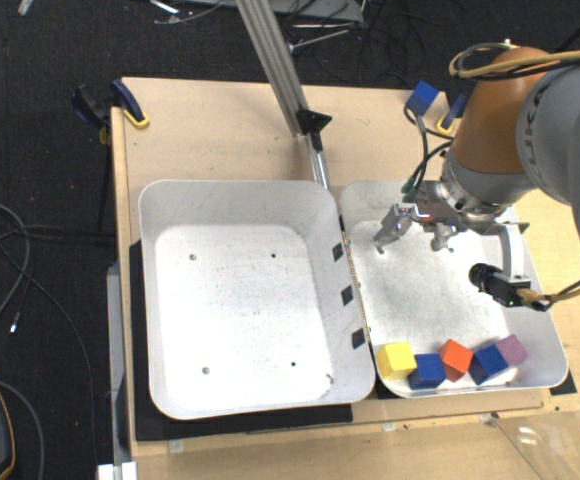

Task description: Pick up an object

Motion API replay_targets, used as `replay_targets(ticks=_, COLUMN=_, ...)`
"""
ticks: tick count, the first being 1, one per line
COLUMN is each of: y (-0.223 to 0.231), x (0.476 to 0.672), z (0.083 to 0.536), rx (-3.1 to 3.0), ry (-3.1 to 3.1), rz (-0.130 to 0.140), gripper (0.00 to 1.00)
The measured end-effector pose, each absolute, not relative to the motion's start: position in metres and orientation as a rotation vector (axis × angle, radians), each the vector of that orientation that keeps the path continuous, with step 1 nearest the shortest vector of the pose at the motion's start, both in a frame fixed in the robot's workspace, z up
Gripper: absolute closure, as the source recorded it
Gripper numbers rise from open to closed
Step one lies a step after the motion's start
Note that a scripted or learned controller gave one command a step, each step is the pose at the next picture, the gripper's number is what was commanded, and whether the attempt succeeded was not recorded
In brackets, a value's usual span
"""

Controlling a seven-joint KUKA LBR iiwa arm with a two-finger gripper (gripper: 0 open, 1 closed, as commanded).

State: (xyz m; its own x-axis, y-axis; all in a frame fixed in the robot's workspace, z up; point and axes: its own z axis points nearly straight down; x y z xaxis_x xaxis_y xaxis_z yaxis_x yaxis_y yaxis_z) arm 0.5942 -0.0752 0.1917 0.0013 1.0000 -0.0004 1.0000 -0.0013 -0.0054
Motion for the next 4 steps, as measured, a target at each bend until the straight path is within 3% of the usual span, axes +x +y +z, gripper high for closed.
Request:
replay_targets(ticks=1, y=-0.129, x=0.585, z=0.297, rx=-2.234, ry=-2.224, rz=-0.006, gripper=0.0)
replay_targets(ticks=2, y=-0.113, x=0.646, z=0.205, rx=-2.213, ry=-2.226, rz=0.004, gripper=0.0)
replay_targets(ticks=3, y=-0.11, x=0.681, z=0.124, rx=-2.214, ry=-2.225, rz=0.004, gripper=0.0)
replay_targets(ticks=4, y=-0.103, x=0.641, z=0.136, rx=-2.223, ry=-2.218, rz=0.002, gripper=0.0)
